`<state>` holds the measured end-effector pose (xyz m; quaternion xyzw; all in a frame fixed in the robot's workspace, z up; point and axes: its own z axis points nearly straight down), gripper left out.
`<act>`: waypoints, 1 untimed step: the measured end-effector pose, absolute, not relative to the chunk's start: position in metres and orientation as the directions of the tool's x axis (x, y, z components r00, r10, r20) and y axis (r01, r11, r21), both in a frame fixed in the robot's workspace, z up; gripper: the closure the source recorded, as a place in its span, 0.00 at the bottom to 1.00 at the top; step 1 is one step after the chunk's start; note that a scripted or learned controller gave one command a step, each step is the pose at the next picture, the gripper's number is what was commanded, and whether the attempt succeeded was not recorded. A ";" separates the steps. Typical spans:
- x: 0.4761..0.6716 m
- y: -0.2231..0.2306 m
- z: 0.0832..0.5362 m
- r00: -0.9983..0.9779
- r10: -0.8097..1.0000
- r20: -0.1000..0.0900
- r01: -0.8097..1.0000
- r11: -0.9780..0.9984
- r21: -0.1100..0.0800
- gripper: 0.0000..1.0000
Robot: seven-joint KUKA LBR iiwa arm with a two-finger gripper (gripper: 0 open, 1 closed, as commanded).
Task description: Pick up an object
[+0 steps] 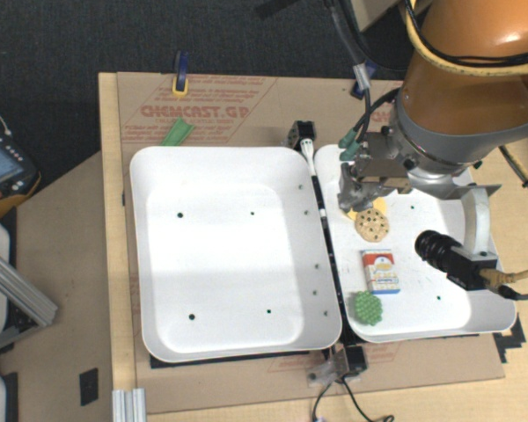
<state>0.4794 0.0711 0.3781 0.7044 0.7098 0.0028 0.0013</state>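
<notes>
Seen from the fixed camera above the counter [70, 262], the grey KUKA arm with its orange band [471, 51] reaches in from the right and hangs low over the far left part of the right-hand shallow white bin [414, 310]. Its tool [359, 205] sits just above a round tan biscuit-like disc with dark speckles [370, 226], at or very near the disc's upper edge; whether the tool is spread or pressed together cannot be told, and nothing can be seen pinched in it.

Just nearer the camera than the disc lies a small flat box in red, white and blue [381, 271]. Beside the bin's near wall, close to the box, rests a knobbly green ball [365, 308].

The left-hand shallow white bin [220, 253] stands touching its neighbour, its floor marked by a few dark dots. Both bins rest on a brown cardboard sheet with red lettering [246, 104]. On that sheet, beyond the left bin, lies a small green strip [176, 132], and a blue-and-yellow clamp [181, 77] grips the sheet's far edge.
</notes>
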 end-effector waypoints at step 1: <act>0.479 0.074 0.350 0.000 1.000 0.000 1.000 0.000 -0.005 1.00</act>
